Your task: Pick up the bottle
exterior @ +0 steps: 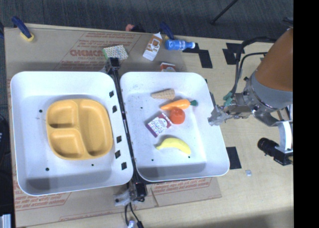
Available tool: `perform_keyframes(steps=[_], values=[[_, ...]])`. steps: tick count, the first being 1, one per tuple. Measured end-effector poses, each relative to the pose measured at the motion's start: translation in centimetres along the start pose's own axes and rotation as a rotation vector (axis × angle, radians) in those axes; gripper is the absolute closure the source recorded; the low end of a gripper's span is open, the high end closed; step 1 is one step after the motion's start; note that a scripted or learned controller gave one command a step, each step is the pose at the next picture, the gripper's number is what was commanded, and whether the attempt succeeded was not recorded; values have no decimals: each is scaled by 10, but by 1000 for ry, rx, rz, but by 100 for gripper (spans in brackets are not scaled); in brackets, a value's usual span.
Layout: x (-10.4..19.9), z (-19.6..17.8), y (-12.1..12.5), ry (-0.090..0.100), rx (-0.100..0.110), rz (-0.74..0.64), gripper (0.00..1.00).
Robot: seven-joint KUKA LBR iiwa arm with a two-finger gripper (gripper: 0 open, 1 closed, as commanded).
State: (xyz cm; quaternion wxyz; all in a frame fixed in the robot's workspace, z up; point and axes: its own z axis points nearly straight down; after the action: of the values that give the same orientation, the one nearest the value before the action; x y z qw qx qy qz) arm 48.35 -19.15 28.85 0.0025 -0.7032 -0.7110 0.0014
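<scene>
Bench with two white bins (pixel 124 80); blue plastic bottle (pixel 178 45) lies behind them beside a small carton (pixel 152 47). Gripper (pixel 215 118), state indiscernible, hovers near the right bin's rim.

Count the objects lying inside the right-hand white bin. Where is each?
5: ice cream cone at the far side, carrot beside it, red ball and purple packet mid-bin, banana nearest. None look hidden.

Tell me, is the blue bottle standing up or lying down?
Lying down. The blue bottle rests on its side on the bench behind the right bin, outside both bins.
</scene>
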Motion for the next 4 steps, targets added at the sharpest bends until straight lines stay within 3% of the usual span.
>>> perform_keyframes(steps=[1,2,3,4], values=[[24,97,-7,1,0,131,100],[-14,94,-7,-1,-3,90,100],[34,86,-6,0,-2,-215,100],[50,50,-6,-2,-4,-8,100]])
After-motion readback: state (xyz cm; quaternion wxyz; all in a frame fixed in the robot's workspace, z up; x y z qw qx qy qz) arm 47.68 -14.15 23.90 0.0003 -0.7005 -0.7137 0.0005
